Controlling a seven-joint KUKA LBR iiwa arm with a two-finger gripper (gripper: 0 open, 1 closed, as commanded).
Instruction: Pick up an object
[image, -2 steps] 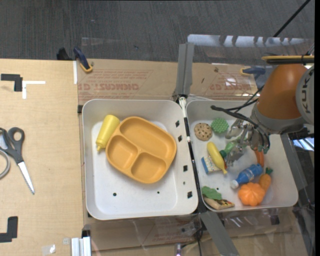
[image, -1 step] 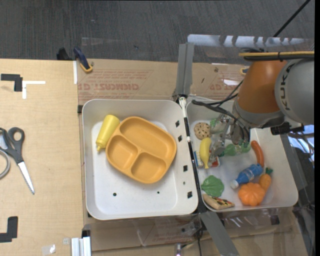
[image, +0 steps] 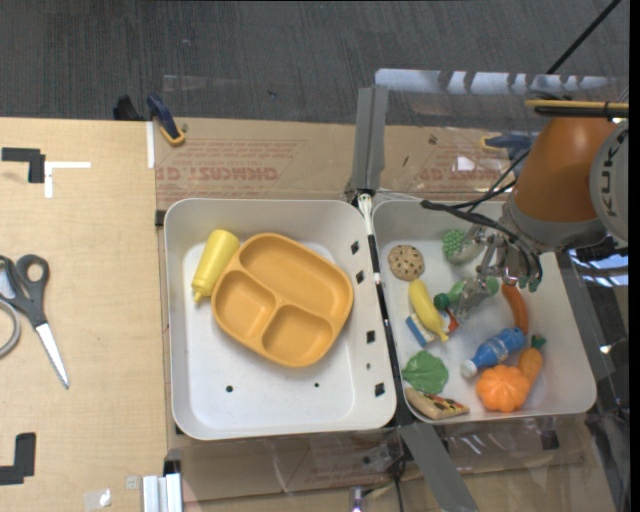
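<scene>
I count two white bins: the left bin (image: 190, 400) holds one orange divided tray (image: 282, 298) and one yellow bottle (image: 213, 262). The right bin (image: 572, 330), centre-right of frame, holds one pumpkin (image: 501, 388), banana (image: 427, 306), cookie (image: 405, 262). My gripper (image: 487, 282) hangs over its upper middle; I cannot tell how its fingers stand.

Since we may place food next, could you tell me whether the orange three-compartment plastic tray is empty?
Empty: all three compartments of the orange three-compartment plastic tray show bare orange bottoms. The yellow plastic bottle lies outside, against its left rim.
</scene>
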